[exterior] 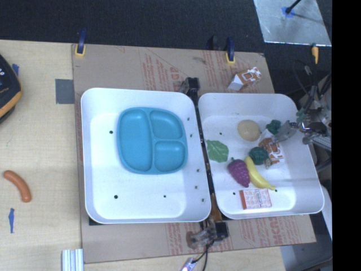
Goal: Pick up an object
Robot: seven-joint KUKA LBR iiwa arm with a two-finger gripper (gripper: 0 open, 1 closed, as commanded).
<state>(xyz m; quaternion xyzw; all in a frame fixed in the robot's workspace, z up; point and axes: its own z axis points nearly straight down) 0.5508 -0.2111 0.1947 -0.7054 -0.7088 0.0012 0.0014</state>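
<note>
The right white bin (293,199) holds several small toy items. A beige round piece (249,130) lies near its middle, with a green leaf (217,150) to the left. Purple grapes (239,172) and a yellow banana (258,175) lie side by side. A dark green broccoli piece (258,155) sits against a small brown-and-white carton (274,151). A red-and-white packet (255,198) lies near the front wall. My gripper (296,127) sits low at the bin's right rim, close beside a small dark green item (274,126).
The left white bin (96,196) holds a blue divided plate (152,139). A small carton (245,79) lies on the cardboard behind the right bin. A toy sausage (18,185) lies on the bench at far left, and a yellow-and-black device (5,89) is at the left edge.
</note>
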